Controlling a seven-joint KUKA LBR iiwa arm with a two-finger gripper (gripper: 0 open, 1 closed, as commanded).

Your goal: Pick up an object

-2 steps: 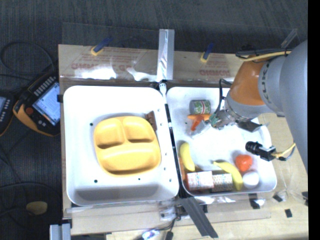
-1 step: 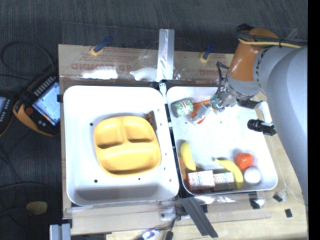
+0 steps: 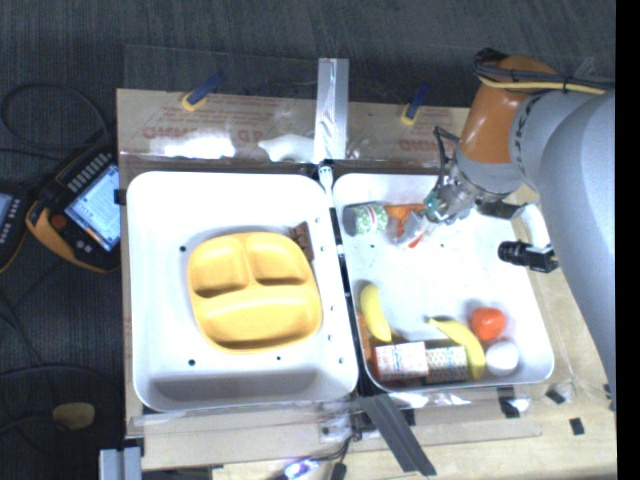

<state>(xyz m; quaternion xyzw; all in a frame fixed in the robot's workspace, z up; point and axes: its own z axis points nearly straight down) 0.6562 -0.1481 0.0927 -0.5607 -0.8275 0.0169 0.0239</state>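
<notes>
My gripper (image 3: 437, 211) hangs low over the far part of the right bin (image 3: 520, 298), reaching in from the right. Just left of it lies a small orange object (image 3: 402, 218), with a reddish bit (image 3: 414, 236) beneath the gripper tip; whether they touch the gripper is unclear. A green and white can (image 3: 365, 218) lies further left, by the bin's dividing wall. Nearer the front are a banana (image 3: 375, 312), a second banana (image 3: 462, 342), an orange-red round fruit (image 3: 487, 321), a white ball (image 3: 501, 356) and a flat printed box (image 3: 416, 360).
The left bin (image 3: 150, 268) holds a yellow divided plate (image 3: 255, 288) with a small brown item (image 3: 301, 236) at its far right corner. A handheld pendant (image 3: 85, 213) lies on the floor to the left. The middle of the right bin is bare white.
</notes>
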